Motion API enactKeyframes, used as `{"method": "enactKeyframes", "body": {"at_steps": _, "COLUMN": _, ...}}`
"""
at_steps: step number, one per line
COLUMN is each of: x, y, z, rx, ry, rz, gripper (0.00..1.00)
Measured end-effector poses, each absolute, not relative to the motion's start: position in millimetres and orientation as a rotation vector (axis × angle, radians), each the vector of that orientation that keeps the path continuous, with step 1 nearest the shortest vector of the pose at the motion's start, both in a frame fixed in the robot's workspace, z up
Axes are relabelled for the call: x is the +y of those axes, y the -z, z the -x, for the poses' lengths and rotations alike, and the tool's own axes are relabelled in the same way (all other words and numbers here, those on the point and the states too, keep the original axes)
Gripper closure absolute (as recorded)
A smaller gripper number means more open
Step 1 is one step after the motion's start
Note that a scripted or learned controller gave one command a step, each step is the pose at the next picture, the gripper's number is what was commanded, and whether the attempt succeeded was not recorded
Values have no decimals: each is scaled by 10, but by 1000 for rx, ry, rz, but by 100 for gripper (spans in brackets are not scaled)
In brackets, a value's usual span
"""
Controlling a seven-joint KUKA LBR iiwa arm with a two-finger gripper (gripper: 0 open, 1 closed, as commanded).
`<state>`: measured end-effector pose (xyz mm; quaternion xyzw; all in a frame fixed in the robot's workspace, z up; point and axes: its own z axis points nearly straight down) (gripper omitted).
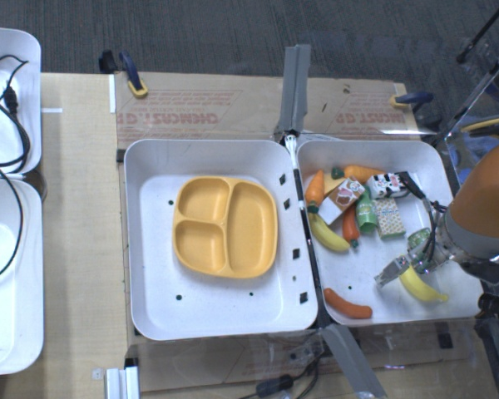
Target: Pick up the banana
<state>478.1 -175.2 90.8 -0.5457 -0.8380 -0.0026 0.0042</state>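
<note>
Can't tell gripper [409, 266] state, blurry over a banana [422, 285] in right bin [449, 306], arm [482, 214] cut off at edge

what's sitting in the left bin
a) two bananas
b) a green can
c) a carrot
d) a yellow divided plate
d: the yellow divided plate lies alone in the left bin, while the bananas and other toy food sit in the right bin.
</note>
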Motion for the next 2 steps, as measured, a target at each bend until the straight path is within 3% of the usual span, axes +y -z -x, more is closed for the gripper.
{"method": "enactKeyframes", "body": {"at_steps": 1, "x": -2035, "y": -1139, "z": -4787, "rx": -2703, "ry": 27, "rz": 1541, "gripper": 0}}
{"method": "enactKeyframes", "body": {"at_steps": 2, "x": -2040, "y": -912, "z": -4778, "rx": -2737, "ry": 0, "rz": 1539, "gripper": 0}}
